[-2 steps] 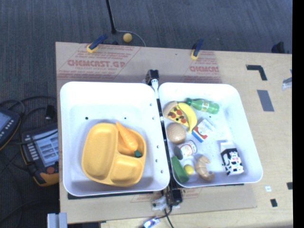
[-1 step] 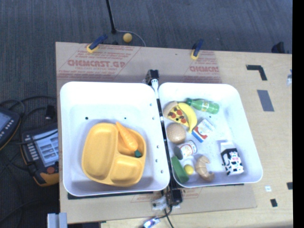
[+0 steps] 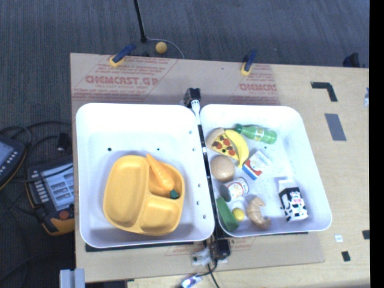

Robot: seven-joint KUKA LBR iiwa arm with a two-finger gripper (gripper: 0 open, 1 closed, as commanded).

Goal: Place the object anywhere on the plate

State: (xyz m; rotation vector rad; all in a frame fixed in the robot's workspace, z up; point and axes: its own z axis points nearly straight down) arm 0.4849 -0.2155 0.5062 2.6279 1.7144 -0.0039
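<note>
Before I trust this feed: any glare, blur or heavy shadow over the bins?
Camera view: even lighting and soft overall focus; the two glossy white plastic bins look bright, slightly washed out; the yellow divided plastic plate casts faint shadow; small toys' labels are too blurred to read.

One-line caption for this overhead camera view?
Toy carrot lies on the yellow plate in the left bin; toy food fills the right bin.

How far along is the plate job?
Looks done: an orange toy carrot with a green tip lies on the yellow divided plastic plate in the left white bin. Nothing in hand at this moment. Left: nothing obvious; the other toy foods sit in the right white bin.
</note>
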